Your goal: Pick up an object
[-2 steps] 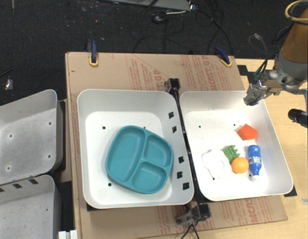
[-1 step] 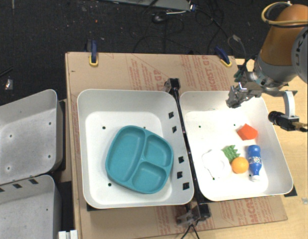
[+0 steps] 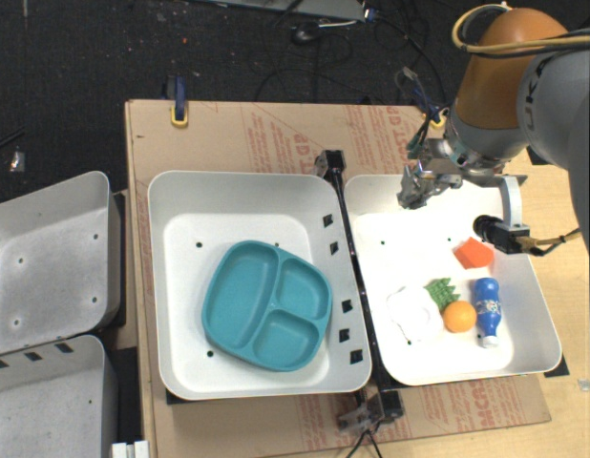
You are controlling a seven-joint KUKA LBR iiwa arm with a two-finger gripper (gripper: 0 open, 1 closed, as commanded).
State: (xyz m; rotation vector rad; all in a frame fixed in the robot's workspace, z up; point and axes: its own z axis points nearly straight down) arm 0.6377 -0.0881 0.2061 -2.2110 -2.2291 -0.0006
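Though fingers unclear, hand (image 3: pixel 416 191) w/o object

The gripper (image 3: pixel 414 191) hangs over the far edge of the right bin (image 3: pixel 395 370), holding nothing visible. Near that bin's right side lie an orange block (image 3: pixel 474 254), a blue bottle (image 3: pixel 486 309), an orange ball (image 3: pixel 458 317) and a green piece (image 3: pixel 440 290). A teal divided tray (image 3: pixel 266 305) rests in the left bin (image 3: pixel 180 198).

Teal divided tray (image 3: pixel 266 305), orange block (image 3: pixel 474 253), orange ball (image 3: pixel 458 317) (green leaf (image 3: pixel 440 290) beside), blue bottle (image 3: pixel 486 305).
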